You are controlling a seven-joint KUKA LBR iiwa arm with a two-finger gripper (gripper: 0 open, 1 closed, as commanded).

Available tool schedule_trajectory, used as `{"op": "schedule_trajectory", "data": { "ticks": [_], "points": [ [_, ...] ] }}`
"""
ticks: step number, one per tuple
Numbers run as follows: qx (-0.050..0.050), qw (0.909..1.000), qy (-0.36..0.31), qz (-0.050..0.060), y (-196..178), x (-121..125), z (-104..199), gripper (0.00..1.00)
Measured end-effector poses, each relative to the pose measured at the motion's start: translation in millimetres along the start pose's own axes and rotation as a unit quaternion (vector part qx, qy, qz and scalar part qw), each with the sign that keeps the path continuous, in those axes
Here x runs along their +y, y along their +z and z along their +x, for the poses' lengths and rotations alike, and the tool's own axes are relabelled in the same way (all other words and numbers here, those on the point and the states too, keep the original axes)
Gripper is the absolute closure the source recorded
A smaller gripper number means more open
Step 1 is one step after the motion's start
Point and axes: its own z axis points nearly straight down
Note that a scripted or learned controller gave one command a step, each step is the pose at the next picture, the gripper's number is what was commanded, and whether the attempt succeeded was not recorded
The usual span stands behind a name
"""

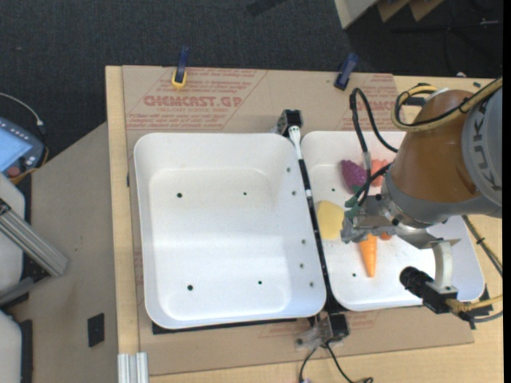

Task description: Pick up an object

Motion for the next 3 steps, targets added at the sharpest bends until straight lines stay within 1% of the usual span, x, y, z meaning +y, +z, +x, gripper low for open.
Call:
{"op": "schedule_trajectory", "data": {
  "ticks": [1, 2, 3],
  "points": [
    [-0.001, 1.0000, 0.002, -0.004, -126, 2, 25, 1.00],
    [-0.001, 1.0000, 0.001, 0.000, -156, 44, 80, 1.00],
    [-0.003, 1.0000, 0.003, 0.003, -164, 43, 77, 1.00]
  ]
}}
